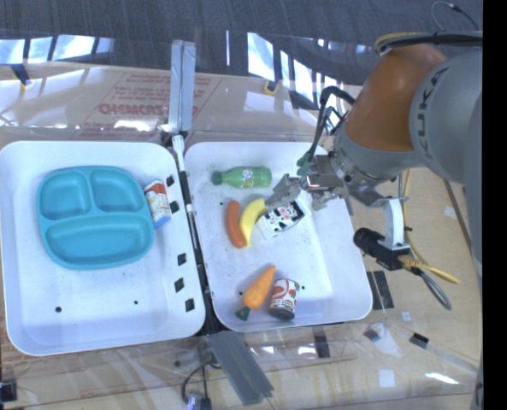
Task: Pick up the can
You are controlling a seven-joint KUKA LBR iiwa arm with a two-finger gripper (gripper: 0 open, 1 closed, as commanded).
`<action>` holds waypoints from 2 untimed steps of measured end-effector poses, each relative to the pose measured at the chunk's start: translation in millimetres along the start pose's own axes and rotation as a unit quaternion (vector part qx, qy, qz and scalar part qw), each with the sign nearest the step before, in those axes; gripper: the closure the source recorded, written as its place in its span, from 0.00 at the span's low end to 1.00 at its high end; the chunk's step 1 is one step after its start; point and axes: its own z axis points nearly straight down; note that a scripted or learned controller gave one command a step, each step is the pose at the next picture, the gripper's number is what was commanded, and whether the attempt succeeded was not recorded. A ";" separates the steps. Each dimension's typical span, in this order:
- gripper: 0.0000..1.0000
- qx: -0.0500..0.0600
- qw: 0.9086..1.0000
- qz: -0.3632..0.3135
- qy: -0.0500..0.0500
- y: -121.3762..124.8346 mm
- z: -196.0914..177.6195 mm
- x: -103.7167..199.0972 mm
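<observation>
The step in hand is judged to be the approach: no can is lifted, and the grasp is not yet made. Positions are given relative to the divider (185,229) between the two bins. Left of the divider, a blue tray (95,216) lies in the left bin (31,314), and one can (157,203) lies just beside the divider, touching the tray's right edge. Right of the divider, in the right bin (338,301), a green bottle (243,177) lies at the far side, a carrot-like piece (234,223) and a banana (251,219) lie near mid-bin, and a carrot (258,289) touches a second can (283,298) at the near rim. Farther right of the divider, the gripper (294,196) is low over a black-and-white carton (285,217); contact appears likely but cannot be confirmed, and whether the tool is released or clenched cannot be told. Neither can is at the tool. The next move probably calls for travel to a can, most readily the second can, with a descent clear of the carrot.
</observation>
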 end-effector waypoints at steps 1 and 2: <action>0.00 -0.001 1.000 0.009 0.001 -63.7 144.9 -31.6; 0.00 -0.003 1.000 -0.003 0.000 -65.1 145.2 -64.4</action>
